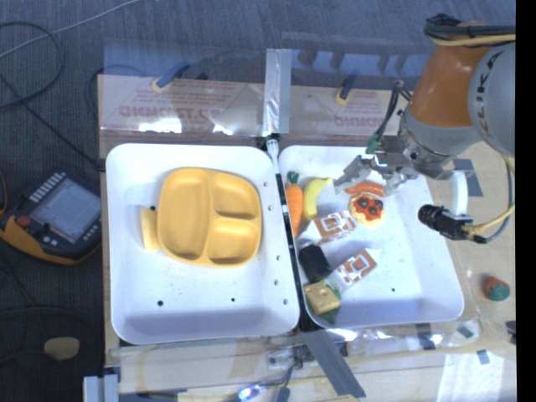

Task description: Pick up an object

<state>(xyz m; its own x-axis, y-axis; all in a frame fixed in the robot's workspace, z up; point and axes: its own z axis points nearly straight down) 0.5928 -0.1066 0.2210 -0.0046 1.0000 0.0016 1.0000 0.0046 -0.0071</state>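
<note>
Centrally, glossy yellow compartmented tray (209, 216)

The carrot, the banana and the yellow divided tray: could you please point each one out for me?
carrot (294, 208), camera view, middle of its orange body.
banana (314, 197), camera view, middle of its yellow curve.
yellow divided tray (186, 193), camera view, floor of its large left compartment.

Arm (469, 82) cut off by top and right edges. Gripper (368, 174) finger spacing too small to tell. Pendant (50, 220) cut by left edge. Yellow piece (148, 229) mostly hidden under tray (209, 216). Black object (314, 262) identity unclear. Carton (356, 268) print too blurred to read.
</note>
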